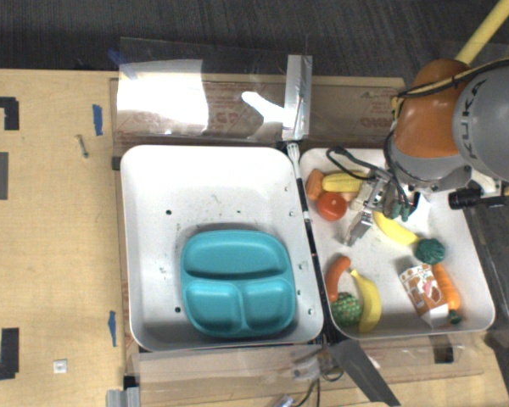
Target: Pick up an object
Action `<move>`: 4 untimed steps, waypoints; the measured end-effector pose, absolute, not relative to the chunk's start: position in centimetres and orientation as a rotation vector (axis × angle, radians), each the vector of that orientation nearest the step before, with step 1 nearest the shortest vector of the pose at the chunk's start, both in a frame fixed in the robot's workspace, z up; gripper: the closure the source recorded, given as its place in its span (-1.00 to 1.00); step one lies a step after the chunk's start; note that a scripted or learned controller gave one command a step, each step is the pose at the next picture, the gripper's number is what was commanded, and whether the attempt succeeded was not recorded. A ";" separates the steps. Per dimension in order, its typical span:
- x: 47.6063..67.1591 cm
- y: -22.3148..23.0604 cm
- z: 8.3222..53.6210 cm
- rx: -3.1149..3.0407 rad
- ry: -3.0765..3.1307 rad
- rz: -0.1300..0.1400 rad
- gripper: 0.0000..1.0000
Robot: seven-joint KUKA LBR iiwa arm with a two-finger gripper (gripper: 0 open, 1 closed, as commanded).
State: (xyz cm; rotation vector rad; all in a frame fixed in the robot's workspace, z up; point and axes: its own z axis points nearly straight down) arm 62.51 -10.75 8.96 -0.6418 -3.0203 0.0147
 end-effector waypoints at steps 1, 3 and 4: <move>59.0 -19.9 8.8 -0.408 -3.120 0.005 -1.00; 51.2 -16.7 8.8 -0.619 -3.090 0.000 -1.00; 56.8 -17.2 8.8 -0.864 -3.030 -0.001 -1.00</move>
